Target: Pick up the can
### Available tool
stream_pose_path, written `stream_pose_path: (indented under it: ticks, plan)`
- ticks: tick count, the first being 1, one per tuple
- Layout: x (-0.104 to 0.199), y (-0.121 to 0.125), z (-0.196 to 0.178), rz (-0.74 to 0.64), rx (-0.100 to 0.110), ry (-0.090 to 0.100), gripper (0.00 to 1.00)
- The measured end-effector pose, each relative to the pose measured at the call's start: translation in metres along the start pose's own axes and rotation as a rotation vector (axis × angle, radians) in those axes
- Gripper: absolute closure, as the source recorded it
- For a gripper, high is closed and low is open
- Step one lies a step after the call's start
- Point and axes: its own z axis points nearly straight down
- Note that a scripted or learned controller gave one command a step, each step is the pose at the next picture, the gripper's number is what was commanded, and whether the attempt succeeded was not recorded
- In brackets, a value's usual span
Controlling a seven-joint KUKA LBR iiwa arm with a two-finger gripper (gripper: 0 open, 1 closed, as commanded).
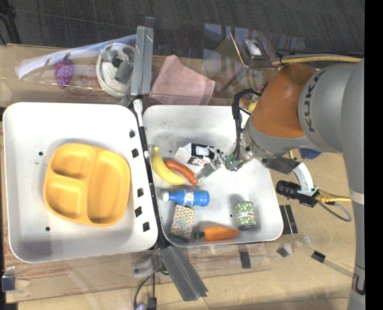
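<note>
The can (pixel 244 214), small with a green label, stands upright in the right bin (pixel 262 179) near its front right corner. My gripper (pixel 208 166) hangs over the middle of that bin, up and to the left of the can and well apart from it. It is close to the tip of a red-orange pepper-like item (pixel 180 171). Nothing shows as held. The grey arm with its orange band (pixel 278 112) covers the bin's back right part.
In the right bin also lie a banana (pixel 159 166), a blue bottle (pixel 188 197), a patterned packet (pixel 183 221), a carrot (pixel 220 233) and a black-and-white card (pixel 204 152). The left bin (pixel 23 128) holds a yellow divided plate (pixel 88 183). A pink cloth (pixel 181 82) lies behind the bins.
</note>
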Motion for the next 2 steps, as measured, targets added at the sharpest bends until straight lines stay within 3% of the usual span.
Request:
stream_pose_path:
  ticks: [1, 2]
  plan:
    - [-0.042, 0.056, 0.038, 0.047, -0.020, -0.019, 0.00]
    - [0.009, 0.115, 0.038, -0.034, -0.024, -0.023, 0.00]
